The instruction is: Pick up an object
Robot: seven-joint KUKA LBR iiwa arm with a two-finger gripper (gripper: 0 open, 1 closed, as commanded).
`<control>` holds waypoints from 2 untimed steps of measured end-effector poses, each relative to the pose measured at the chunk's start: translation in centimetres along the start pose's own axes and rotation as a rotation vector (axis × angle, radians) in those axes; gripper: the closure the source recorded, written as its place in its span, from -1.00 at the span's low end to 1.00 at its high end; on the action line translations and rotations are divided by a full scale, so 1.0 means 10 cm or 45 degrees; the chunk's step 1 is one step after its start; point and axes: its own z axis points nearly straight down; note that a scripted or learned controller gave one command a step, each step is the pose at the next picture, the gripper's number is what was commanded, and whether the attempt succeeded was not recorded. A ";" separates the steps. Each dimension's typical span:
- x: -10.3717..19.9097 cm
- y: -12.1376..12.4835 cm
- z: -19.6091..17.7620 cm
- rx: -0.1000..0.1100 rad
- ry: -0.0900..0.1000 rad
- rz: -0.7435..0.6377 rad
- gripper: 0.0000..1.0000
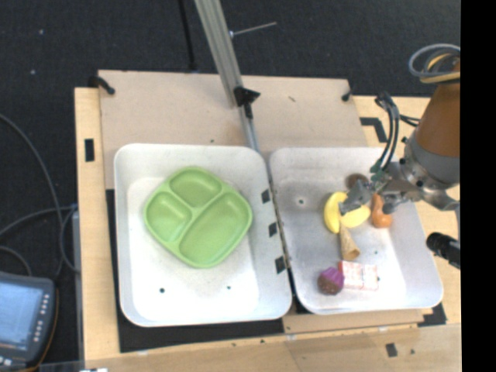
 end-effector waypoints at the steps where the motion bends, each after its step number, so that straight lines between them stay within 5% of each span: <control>1: 0.00 0.00 0.00 -0.001 0.000 0.002 -1.00; 2: 0.00 0.04 0.43 0.007 -0.001 0.004 -1.00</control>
